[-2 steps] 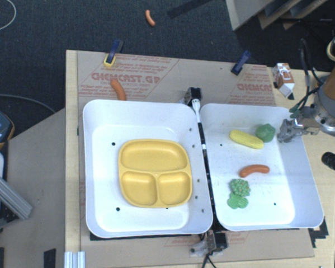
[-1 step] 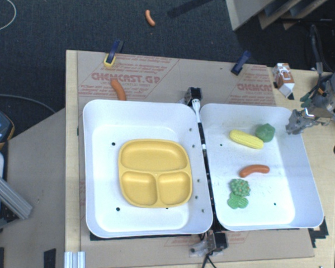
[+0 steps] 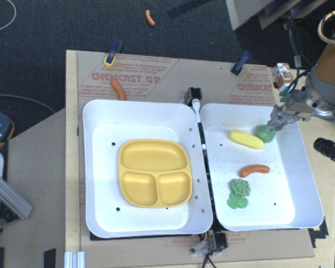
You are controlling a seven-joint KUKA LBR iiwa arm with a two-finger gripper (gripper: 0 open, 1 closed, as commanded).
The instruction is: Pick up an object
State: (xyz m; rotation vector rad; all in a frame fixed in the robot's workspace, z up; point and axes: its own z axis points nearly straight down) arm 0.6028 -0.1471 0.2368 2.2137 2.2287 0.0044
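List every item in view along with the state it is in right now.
gripper: down in the right bin, at a green object
green object: on the bin floor under the gripper tip
corn cob: lying flat, right bin
sausage: lying flat, right bin
broccoli: lying in the right bin
yellow divided plate: flat in the left bin

Gripper (image 3: 275, 124) touches green object (image 3: 264, 133) beside corn (image 3: 246, 140).
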